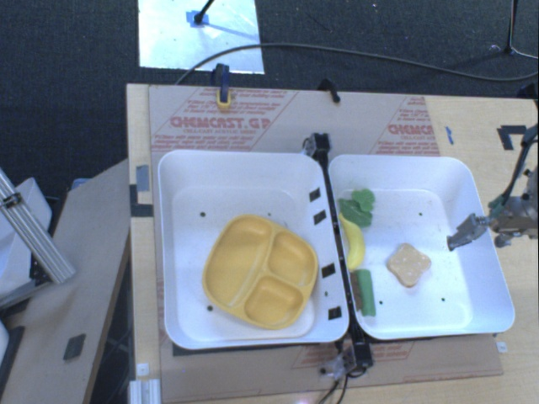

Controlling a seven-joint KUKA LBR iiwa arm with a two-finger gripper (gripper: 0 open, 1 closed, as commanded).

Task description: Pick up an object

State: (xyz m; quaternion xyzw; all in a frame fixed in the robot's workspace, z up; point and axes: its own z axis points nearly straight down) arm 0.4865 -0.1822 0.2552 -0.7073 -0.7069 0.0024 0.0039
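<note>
hand (465,232): hovering over the right bin's (484,194) right side, can't tell its grip state tbh
toast slice (408,265): sitting near the hand, down-left of it, not touching
yellow tray (259,270): chilling in the left bin (181,194)

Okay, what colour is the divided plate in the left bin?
Yellow; the three-compartment plastic plate shows plainly in the camera view.

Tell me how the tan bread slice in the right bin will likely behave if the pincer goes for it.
The bread slice lies flat on the right bin floor, so it probably won't roll. It looks thin and low, so fingers may struggle to get under its edges. It looks like a toy, so likely light and apt to slide if nudged by the pincer.
</note>
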